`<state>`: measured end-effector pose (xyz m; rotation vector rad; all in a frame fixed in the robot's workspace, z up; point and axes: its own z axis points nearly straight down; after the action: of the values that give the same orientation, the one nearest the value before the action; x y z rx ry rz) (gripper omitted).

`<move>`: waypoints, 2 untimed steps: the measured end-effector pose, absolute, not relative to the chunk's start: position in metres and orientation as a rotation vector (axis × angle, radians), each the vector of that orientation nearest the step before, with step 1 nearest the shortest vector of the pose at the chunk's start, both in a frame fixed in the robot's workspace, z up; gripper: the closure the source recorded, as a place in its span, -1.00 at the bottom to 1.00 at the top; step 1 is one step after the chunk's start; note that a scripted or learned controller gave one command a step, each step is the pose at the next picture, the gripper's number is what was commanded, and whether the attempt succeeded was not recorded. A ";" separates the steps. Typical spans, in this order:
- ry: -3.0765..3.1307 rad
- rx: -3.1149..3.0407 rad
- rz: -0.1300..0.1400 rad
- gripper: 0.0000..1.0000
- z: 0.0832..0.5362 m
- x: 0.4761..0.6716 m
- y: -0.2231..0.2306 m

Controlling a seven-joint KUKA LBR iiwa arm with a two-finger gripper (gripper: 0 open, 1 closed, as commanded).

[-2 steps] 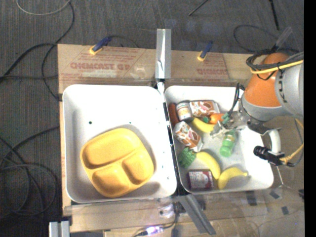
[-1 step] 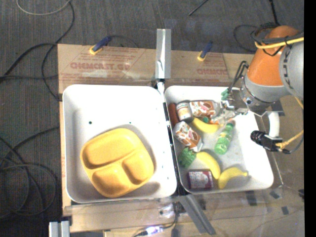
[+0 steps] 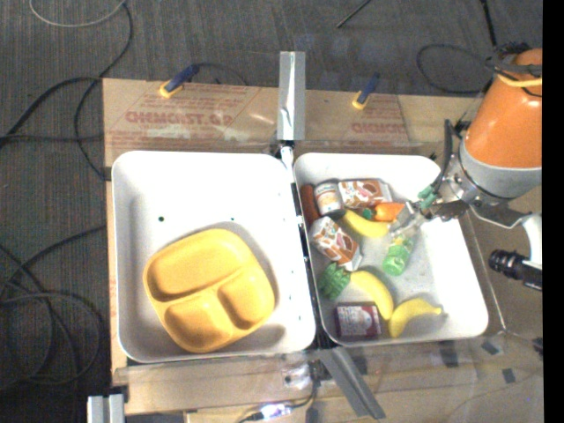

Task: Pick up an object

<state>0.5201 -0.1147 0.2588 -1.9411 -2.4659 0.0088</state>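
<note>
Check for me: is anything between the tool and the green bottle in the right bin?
Nothing visible does. The tool hangs over the right bin, just above the green bottle. A banana and an orange item lie to the tool's left, beside that path.

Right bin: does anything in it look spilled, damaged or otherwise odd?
Nothing looks spilled or broken. The right bin holds a loose jumble: bananas, green bottles and packets lying at mixed angles. The yellow tray sits askew in the left bin.

The arm [image 3: 507, 126] is cut off at the picture's right edge, its gripper [image 3: 414, 217] too blurred to read against the clutter, and the labels on the packets [image 3: 335, 239] in the right bin [image 3: 463, 263] are too small to make out.
</note>
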 end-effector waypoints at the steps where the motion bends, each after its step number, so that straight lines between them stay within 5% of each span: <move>1: -2.513 -1.874 0.009 1.00 0.228 0.484 -0.013; 2: -2.582 -1.780 0.010 1.00 0.232 0.484 0.057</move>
<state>0.4838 0.0571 0.2317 -1.7800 -2.5823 0.0095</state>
